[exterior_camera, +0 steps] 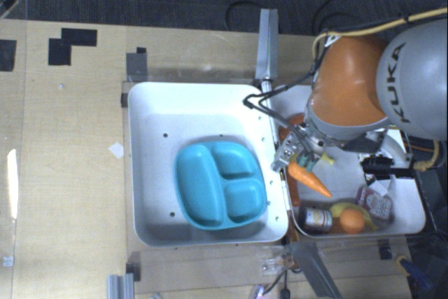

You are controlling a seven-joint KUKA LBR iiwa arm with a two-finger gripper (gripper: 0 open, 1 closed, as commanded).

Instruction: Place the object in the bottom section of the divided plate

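My gripper (294,154) hangs just right of the blue divided plate (220,184), its hold on the carrot (309,179) unclear, so the carrot may drop short.

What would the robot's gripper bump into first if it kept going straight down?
Probably the carrot. The gripper hangs right at the carrot's upper end in the right bin, though height is hard to judge from above.

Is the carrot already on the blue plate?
No. The carrot is in the right bin, under the gripper; the blue plate is in the left bin.
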